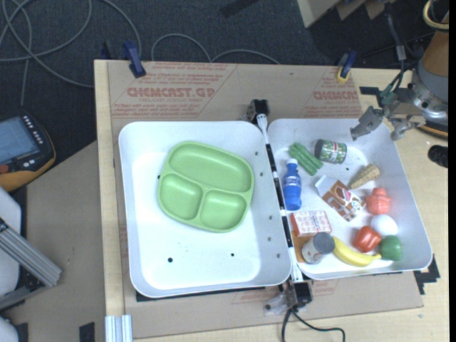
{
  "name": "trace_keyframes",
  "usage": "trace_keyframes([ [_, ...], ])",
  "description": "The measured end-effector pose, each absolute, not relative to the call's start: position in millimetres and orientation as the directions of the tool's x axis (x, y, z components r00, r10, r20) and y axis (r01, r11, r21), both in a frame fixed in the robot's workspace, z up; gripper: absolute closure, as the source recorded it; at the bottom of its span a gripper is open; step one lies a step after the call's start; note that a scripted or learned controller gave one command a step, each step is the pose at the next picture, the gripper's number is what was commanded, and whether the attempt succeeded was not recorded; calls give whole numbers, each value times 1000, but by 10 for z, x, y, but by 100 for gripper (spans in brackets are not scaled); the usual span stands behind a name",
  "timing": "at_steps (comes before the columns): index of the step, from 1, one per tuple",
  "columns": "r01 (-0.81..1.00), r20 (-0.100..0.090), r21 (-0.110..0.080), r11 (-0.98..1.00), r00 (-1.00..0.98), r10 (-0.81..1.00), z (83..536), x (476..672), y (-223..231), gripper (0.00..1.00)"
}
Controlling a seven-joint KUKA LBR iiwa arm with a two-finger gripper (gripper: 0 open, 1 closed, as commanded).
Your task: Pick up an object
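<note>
One end effector [379, 122] hovers over the right bin's [415, 204] far edge.

Divided plate [206, 186] in left bin [142, 262] (toy food [356, 219] in right bin [417, 248])

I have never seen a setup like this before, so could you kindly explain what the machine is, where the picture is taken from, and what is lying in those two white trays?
One camera, fixed above the bench, looks down at a slant. The machine at the right is a robot arm ending in a two-finger gripper, which hangs over the back corner of the right bin with nothing between its fingers. The left bin holds a green divided plate. The right bin holds small toy groceries: a blue bottle, a green can, a banana, a white egg, a small red-and-white carton and others. Its job is to pick one up; none is lifted yet.
</note>
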State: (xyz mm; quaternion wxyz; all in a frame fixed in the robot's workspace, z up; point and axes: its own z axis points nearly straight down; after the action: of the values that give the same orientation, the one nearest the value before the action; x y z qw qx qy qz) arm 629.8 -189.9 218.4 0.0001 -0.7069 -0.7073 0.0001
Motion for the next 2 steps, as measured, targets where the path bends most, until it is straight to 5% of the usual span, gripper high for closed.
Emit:
trace_keyframes([
  [1,1000,1,-3,2,-2,1000,1409,6659,-1543,0],
  [2,1000,-2,4,1,-1,1000,950,6674,-1249,0],
])
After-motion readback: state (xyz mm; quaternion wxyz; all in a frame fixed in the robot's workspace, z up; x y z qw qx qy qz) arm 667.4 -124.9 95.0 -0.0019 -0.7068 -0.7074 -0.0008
